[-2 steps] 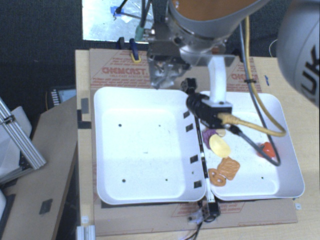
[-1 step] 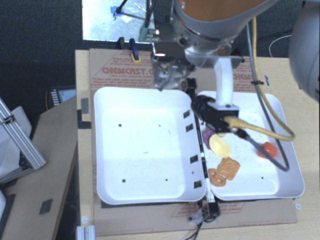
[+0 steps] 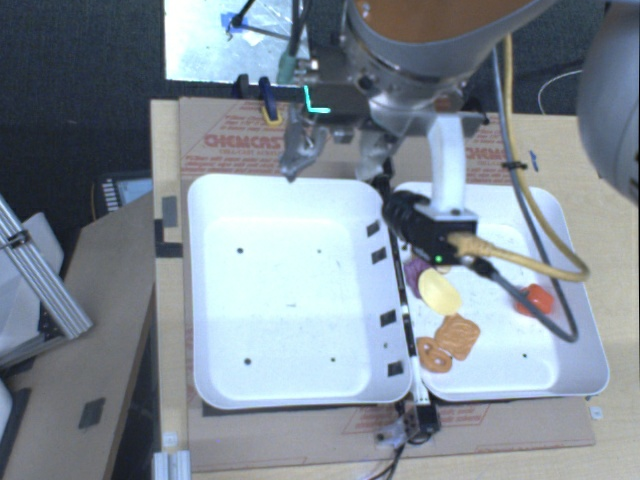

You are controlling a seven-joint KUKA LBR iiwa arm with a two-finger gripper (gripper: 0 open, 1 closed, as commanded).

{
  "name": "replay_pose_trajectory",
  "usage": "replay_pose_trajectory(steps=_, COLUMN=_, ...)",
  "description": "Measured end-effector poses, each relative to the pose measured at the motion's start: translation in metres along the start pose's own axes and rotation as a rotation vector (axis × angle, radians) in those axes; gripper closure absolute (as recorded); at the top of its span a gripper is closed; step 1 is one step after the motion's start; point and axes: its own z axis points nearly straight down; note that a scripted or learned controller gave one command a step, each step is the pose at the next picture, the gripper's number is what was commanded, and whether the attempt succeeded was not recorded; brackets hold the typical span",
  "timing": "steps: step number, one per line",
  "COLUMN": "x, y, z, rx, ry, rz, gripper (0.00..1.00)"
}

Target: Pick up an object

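From above we've got the gripper (image 3: 330,153) hanging over the far rim of the left bin (image 3: 290,288), nothing between its fingers, which look a bit parted. The stuff sits in the right bin (image 3: 560,368), near its left wall: yellow piece (image 3: 438,291), waffle-looking toy (image 3: 459,335), pretzel (image 3: 433,355), red ball (image 3: 538,298).

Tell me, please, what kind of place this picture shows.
Probably a robotics lab bench set up for grasping trials. A large grey and orange robot arm hangs over two shallow white plastic bins on a cardboard sheet, and the right bin holds small toy-like items, among them a yellow oval piece.
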Motion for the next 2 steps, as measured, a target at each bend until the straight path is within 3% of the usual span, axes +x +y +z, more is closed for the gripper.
replay_pose_trajectory(steps=1, x=0.0004, y=0.0003, z=-0.0115, rx=-0.003, ry=0.002, rz=-0.003, gripper=1.00)
replay_pose_trajectory(steps=2, x=0.0005, y=0.0002, z=-0.0110, rx=-0.002, ry=0.002, rz=-0.005, gripper=0.00)
